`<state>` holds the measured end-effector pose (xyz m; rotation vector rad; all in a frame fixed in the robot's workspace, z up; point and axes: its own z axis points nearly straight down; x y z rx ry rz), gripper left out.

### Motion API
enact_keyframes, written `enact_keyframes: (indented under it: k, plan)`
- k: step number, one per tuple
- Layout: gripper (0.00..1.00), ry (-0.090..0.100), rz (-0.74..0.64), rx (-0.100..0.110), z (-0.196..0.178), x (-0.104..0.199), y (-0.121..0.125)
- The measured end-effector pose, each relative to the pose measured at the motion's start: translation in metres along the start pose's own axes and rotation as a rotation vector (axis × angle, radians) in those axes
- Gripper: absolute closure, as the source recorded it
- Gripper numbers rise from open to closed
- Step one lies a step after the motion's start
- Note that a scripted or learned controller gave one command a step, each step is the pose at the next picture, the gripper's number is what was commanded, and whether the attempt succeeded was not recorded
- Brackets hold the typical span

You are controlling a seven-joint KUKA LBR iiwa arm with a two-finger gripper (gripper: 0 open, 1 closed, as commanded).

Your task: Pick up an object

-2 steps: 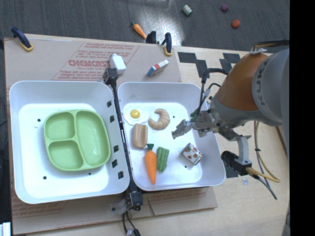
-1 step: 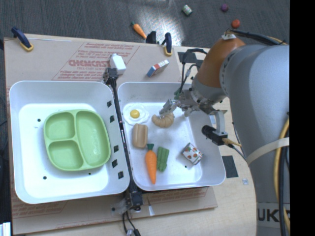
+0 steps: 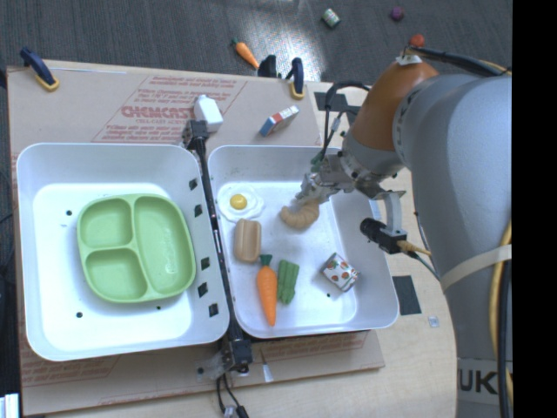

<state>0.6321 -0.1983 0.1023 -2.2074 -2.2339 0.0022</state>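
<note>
While the end effector sits low in the right bin, it touches a tan lump. Whether it grips, I cannot tell

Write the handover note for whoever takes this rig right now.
Pincer: low in the right bin, right over the tan lump; grip state can't be told.
Right bin also holds the fried egg, bread roll, carrot, green vegetable and patterned cube.
Left bin: green divided plate.
Done: nothing visibly lifted.
Left: grasp and lift one object.
</note>
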Motion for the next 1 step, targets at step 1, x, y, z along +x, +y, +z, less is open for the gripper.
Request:
enact_keyframes:
  k: [1]
  plan:
    - [1.0, -0.002, 0.007, -0.005, -0.1305, -0.0126, -0.0449]
